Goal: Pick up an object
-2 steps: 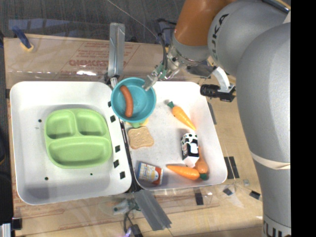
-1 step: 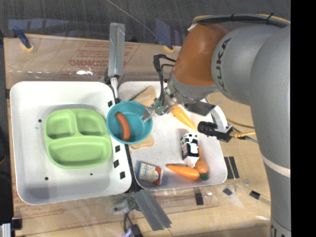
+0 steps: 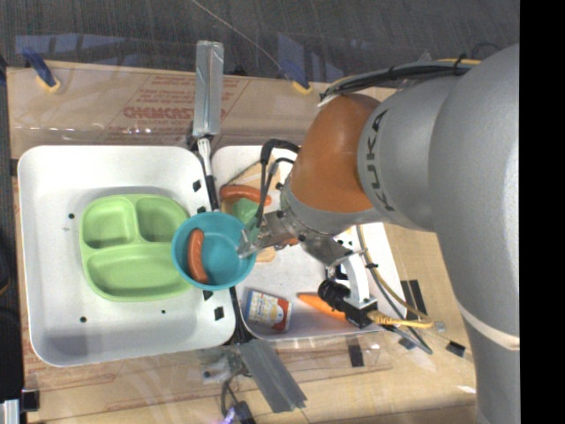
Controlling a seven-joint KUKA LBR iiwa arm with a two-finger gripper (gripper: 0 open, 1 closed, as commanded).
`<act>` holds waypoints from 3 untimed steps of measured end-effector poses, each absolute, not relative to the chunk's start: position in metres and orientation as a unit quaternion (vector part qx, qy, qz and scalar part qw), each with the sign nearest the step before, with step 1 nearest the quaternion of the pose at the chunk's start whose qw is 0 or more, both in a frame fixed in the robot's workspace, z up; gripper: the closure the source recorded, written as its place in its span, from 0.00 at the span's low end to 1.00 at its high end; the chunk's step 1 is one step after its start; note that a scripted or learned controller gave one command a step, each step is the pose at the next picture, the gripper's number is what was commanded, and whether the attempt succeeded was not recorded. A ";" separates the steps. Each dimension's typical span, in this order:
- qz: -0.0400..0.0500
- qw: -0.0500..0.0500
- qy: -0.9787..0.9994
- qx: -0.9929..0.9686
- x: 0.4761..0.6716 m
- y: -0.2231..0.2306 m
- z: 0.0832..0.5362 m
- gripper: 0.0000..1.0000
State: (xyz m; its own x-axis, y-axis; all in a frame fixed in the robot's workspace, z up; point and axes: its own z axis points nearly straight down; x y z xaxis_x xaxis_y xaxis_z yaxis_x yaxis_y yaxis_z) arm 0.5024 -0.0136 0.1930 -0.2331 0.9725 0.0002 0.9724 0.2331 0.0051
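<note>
A blue bowl (image 3: 212, 249) with an orange sausage-like piece (image 3: 198, 256) inside hangs tilted over the divider between the two bins. My gripper (image 3: 250, 239) reaches in from the right and is shut on the bowl's right rim. The grey and orange wrist (image 3: 340, 162) covers much of the right bin (image 3: 231, 159). The bowl overlaps the right edge of a green divided plate (image 3: 131, 246) that lies in the left bin (image 3: 44, 237).
In the right bin lie an orange carrot (image 3: 321, 305), a small labelled can (image 3: 266, 309) near the front wall, and an orange and green item (image 3: 242, 198) behind the bowl. Cables and a black clip (image 3: 349, 303) hang under the wrist.
</note>
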 end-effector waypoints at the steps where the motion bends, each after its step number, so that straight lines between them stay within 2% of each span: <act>1: 0.001 -0.001 0.816 0.577 0.478 -0.007 0.192 1.00; 2: -0.001 -0.002 0.675 0.738 0.476 0.036 0.190 1.00; 3: -0.003 -0.002 0.568 0.823 0.475 0.109 0.158 1.00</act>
